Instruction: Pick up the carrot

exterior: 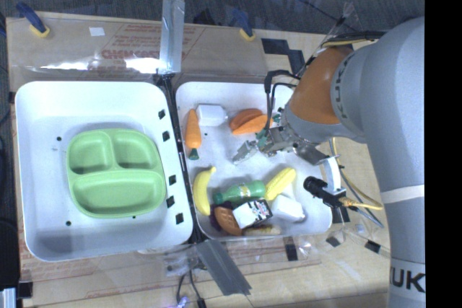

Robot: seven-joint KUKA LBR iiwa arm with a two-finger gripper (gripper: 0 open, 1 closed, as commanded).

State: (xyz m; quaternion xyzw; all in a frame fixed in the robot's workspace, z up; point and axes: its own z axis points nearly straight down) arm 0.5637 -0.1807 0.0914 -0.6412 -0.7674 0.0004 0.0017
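Over the middle of the right bin [216,91], our hand [245,151] hangs low, its metal fingers pointing out toward the carrot's side, and nothing sits between them. We cannot tell from this slant whether they are spread or pressed together. Just behind the hand lies an orange rounded piece [247,121], nearly touching the wrist. Below the hand lie a green bottle [240,192], a yellow corn-like piece [281,182] and a banana [203,189], with a dark packet [253,213] and a brown bun-like piece [226,219] beyond them at the bin's near edge. A white block [210,114] sits up and away from the hand.

The carrot [192,130] lies past the fingertips, well apart from them, along the bin's far wall, by the divider, its long axis parallel to that wall, green end pointing down.

We judge that we are in the approach: the grasp is not made. The next move calls for carrying the hand across to the carrot, centring above its body, turning the fingers to straddle its narrow width, then lowering. The wall close alongside leaves little room for one finger.

Further out, the left bin [29,155] holds a green sectioned plate [114,171].
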